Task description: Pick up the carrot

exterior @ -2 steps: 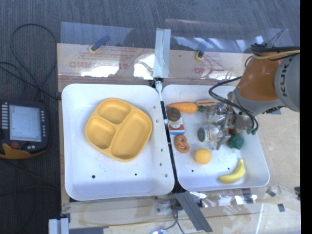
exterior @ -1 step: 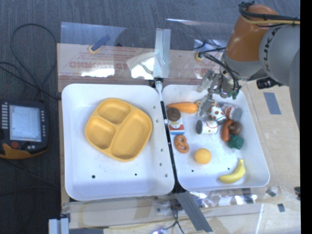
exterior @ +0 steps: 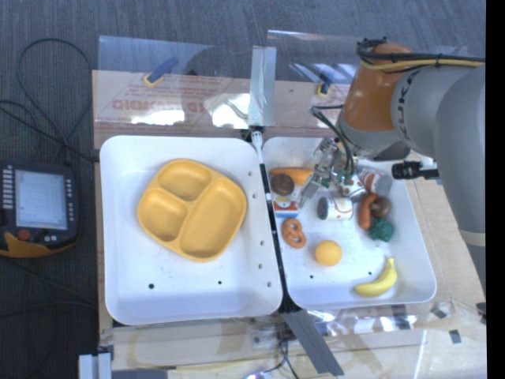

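Note:
The carrot [exterior: 293, 175], an orange tapered piece, lies near the back left of the right bin [exterior: 418, 287], beside a brown round item [exterior: 282, 184]. My gripper [exterior: 316, 189] hangs low over the bin just right of the carrot, with its tip close to the carrot's right end. The gripper's body hides part of the items behind it. I see nothing lifted off the bin floor.
The right bin also holds a pretzel [exterior: 293, 232], an orange ball [exterior: 327, 253], a banana [exterior: 379, 279], a reddish sausage [exterior: 365, 212], a green piece [exterior: 383, 230] and a small white can [exterior: 341, 208]. A yellow divided plate [exterior: 192, 208] lies in the left bin [exterior: 126, 290].

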